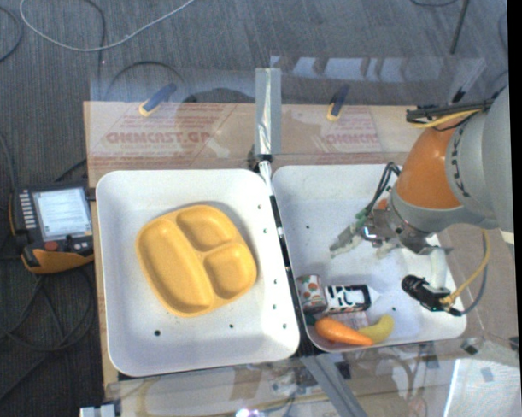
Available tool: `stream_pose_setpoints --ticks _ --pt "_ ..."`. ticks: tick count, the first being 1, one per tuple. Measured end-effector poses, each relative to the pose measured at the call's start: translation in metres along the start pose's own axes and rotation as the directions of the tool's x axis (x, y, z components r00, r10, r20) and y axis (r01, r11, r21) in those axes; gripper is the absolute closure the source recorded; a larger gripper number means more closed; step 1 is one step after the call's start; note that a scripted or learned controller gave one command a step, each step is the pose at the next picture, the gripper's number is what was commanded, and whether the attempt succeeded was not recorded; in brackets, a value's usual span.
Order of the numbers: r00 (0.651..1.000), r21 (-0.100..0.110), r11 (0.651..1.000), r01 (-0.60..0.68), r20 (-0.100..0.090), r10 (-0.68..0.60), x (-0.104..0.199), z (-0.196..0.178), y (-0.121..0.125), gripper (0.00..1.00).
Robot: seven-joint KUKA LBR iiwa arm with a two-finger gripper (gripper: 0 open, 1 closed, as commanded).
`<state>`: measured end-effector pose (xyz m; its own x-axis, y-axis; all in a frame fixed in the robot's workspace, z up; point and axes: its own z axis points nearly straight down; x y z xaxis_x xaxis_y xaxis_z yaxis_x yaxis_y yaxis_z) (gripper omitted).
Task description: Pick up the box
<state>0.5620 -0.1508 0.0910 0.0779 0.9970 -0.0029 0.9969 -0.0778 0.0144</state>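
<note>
The box [335, 296] is a small carton with a brown patterned end and a black-and-white face. It lies flat in the right bin [329, 192], near the front left corner. My gripper [347, 239] hangs above the middle of the right bin, pointing left, a short way behind the box and apart from it. Nothing shows between the gripper's tips. The grey arm with its orange band [431, 176] reaches in from the right.
An orange carrot [342, 331] and a yellow banana [381, 327] lie against the right bin's front wall, just in front of the box. A yellow divided tray [197, 257] sits upside down in the left bin [129, 336]. A handheld screen [56, 215] rests left of the bench.
</note>
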Motion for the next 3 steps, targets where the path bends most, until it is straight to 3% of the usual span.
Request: stream_pose_setpoints --ticks 1,2,3 --pt "0.999 0.006 0.999 -0.040 0.003 0.040 0.001 0.004 0.105 0.00" --pt "1.000 0.016 1.000 -0.002 0.002 0.002 -0.012 -0.007 0.108 0.00" --pt "0.998 0.006 0.998 -0.068 0.003 0.068 0.014 0.002 0.058 0.00"
